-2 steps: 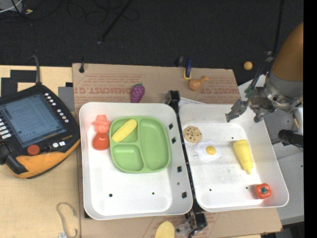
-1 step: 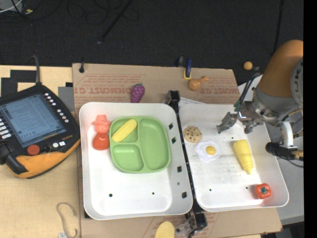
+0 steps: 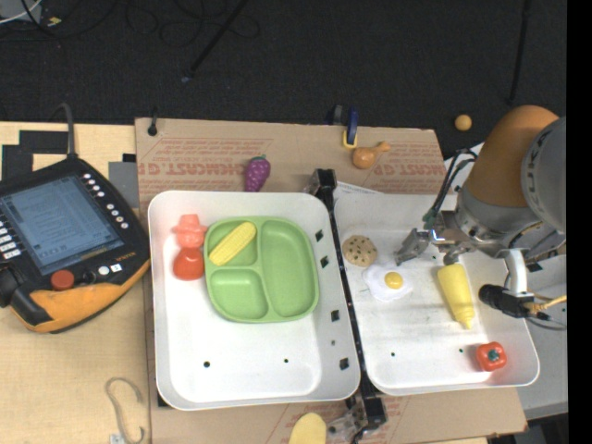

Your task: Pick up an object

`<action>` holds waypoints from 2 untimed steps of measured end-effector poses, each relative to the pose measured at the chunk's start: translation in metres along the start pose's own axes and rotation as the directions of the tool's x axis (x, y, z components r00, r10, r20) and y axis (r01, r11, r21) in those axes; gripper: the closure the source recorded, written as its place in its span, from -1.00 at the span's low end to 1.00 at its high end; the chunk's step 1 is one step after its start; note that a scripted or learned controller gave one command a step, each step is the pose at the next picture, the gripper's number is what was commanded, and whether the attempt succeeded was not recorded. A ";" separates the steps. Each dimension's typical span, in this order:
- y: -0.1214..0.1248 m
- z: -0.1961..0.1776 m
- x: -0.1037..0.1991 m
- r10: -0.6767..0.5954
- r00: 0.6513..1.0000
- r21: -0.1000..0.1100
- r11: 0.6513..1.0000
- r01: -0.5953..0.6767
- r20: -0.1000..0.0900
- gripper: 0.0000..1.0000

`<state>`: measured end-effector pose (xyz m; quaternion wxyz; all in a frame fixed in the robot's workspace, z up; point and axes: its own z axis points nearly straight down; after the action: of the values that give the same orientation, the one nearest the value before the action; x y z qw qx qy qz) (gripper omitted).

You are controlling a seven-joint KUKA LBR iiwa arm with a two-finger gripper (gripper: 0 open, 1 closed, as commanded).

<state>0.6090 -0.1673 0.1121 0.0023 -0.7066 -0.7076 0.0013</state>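
Observation:
My gripper (image 3: 418, 245) hangs low over the right bin (image 3: 421, 363), near its back middle, with its fingers spread open and nothing between them. Just below it lies a fried-egg toy (image 3: 389, 282). A brown cookie (image 3: 359, 250) rests to the gripper's left, and a yellow squeeze bottle (image 3: 457, 292) lies to its lower right. At the bin's front right corner sits a small red tomato-like toy (image 3: 490, 356).
The left bin (image 3: 242, 368) holds a green divided plate (image 3: 262, 268) with a corn cob (image 3: 230, 242), beside a red and pink toy (image 3: 189, 248). Purple grapes (image 3: 257, 172) and an orange toy (image 3: 368, 154) lie on cardboard behind. A teach pendant (image 3: 65, 239) is far left.

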 end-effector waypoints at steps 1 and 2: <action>0.001 0.025 0.003 0.000 1.000 -0.005 1.000 0.000 0.001 -1.00; 0.002 0.013 0.002 0.002 1.000 -0.006 1.000 -0.002 -0.001 1.00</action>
<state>0.6104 -0.1654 0.0990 0.0004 -0.7075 -0.7068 -0.0010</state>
